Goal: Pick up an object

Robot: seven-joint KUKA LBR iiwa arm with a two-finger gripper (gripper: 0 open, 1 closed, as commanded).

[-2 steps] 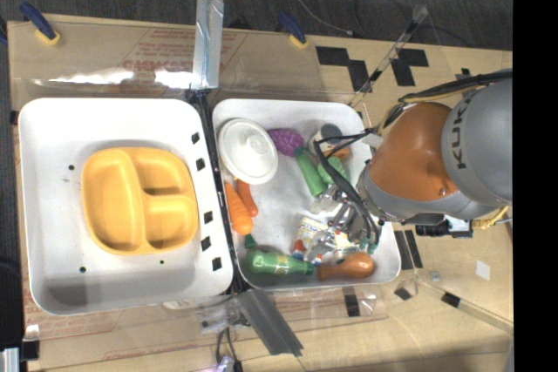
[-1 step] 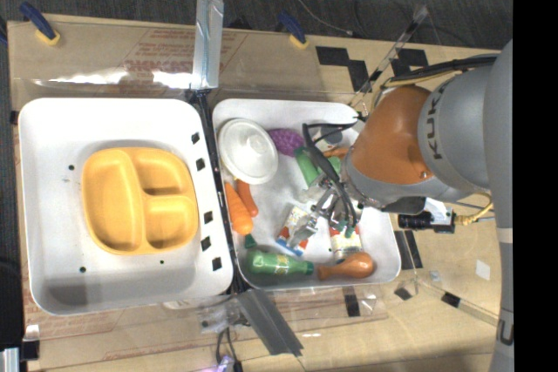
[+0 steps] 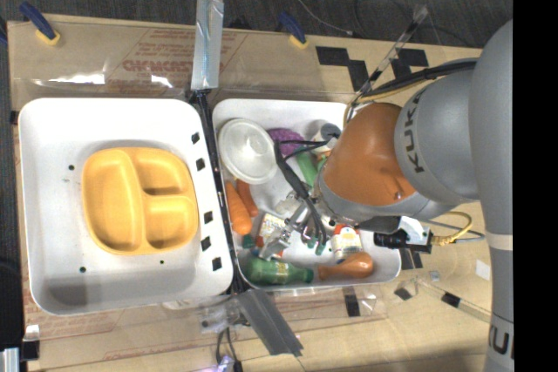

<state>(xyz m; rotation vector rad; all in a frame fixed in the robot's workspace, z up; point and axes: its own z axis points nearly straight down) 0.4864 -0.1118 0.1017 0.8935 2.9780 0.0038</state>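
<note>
My gripper (image 3: 288, 229) reaches down into the right bin (image 3: 261, 111), low among a crowded pile of small objects. Around it lie an orange carrot-like piece (image 3: 240, 206) to its left, a green bottle (image 3: 275, 272) just below it, a brown-orange sausage shape (image 3: 350, 266) and a small white container with a red label (image 3: 345, 238) to its right. A white bowl (image 3: 247, 150) sits at the bin's upper left, with a purple item (image 3: 284, 137) beside it. The orange wrist band (image 3: 366, 161) hides the bin's right part. Nothing can be seen held.
The left bin (image 3: 52, 135) holds a yellow divided plate (image 3: 139, 196). A taped grey strip (image 3: 207, 43) stands at the divider's far end. Cables (image 3: 384, 65) run across the cardboard behind the right bin. Blue clamps (image 3: 39, 22) mark the bench's back edge.
</note>
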